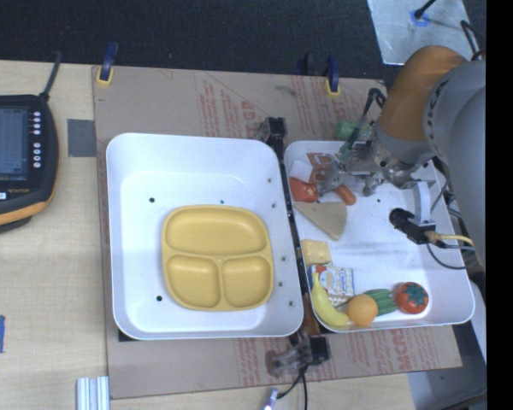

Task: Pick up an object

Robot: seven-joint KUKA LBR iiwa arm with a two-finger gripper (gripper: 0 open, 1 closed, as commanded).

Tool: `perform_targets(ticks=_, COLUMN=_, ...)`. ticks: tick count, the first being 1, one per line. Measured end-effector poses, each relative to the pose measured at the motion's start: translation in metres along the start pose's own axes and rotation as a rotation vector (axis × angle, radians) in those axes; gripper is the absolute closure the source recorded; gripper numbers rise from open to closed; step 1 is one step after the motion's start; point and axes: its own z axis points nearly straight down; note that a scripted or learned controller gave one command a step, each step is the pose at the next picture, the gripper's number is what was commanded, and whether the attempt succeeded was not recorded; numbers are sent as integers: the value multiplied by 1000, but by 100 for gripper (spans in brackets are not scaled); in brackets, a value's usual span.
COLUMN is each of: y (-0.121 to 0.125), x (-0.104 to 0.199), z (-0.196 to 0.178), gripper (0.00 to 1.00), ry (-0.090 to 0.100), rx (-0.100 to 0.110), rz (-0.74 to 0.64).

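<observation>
No writing is legible; the hand (338, 178) sits low over a red and orange toy (306, 190) (grip state unclear) in the right bin (445, 314)

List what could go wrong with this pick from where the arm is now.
1. The gripper is low among crowded items at the right bin's far end: the red piece, orange piece and tan wedge lie close together, so it may nudge or grab two.
2. It works near the bin divider, so a finger might clip it.
</observation>
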Motion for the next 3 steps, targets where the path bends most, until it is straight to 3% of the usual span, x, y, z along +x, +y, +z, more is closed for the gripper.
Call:
perform_targets(ticks=1, y=-1, x=-1, z=-10, gripper=100, ry=2, rx=7, rz=-2)
perform_targets(ticks=2, y=-35, x=83, z=-101, gripper=100, ry=1, rx=-4, rz=2)
perform_targets(ticks=3, y=-64, x=122, z=-130, gripper=100, ry=1, rx=-1, rz=2)
